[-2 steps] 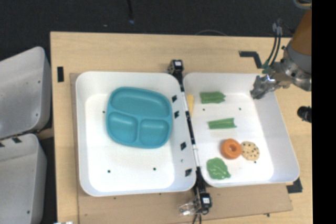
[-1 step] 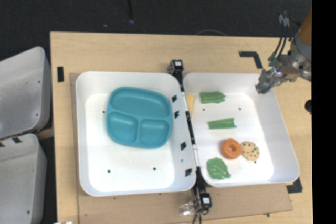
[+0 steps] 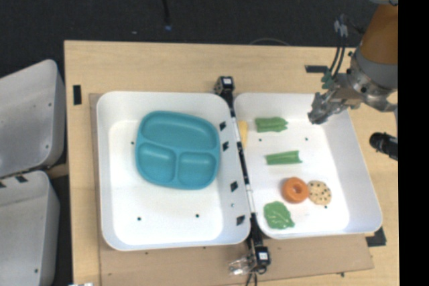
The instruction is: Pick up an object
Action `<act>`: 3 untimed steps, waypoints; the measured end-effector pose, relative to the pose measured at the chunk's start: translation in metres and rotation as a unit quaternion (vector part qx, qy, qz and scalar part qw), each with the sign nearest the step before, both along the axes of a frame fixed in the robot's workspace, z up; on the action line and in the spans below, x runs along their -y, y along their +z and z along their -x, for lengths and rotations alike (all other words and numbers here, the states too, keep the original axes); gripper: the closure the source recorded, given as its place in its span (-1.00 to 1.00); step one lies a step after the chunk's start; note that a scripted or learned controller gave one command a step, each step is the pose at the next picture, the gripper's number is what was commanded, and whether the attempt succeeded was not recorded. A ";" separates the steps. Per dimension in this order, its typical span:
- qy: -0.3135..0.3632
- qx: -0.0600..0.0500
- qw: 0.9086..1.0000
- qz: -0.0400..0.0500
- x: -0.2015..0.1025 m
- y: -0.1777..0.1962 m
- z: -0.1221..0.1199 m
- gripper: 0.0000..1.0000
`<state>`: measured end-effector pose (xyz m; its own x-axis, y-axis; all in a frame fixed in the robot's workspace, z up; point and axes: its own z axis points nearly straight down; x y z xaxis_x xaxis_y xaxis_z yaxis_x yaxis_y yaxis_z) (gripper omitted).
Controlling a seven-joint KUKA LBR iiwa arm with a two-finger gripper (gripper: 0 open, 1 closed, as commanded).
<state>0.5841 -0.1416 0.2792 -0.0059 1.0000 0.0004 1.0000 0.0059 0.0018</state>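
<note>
camera view – tool [image 3: 320, 110] near green piece [image 3: 271, 124] – apart

no legible text, label, brand, number or sign on anything in view

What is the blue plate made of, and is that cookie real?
The blue plate looks like moulded plastic: one even teal colour, smooth, with rounded divided sections and a soft sheen. The cookie is probably a toy, plastic or rubber perhaps; its dark dots look neat and it sits among toy-like foods, but it is too small to be sure.
</note>
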 end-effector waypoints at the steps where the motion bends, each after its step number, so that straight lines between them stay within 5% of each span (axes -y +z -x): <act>1: -0.001 -0.001 1.000 0.000 -0.052 -0.016 0.009 1.00; 3: 0.000 -0.001 1.000 0.000 -0.144 -0.013 0.026 1.00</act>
<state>0.5578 0.0024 0.2657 -0.0062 1.0000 0.0010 1.0000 0.0062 0.0001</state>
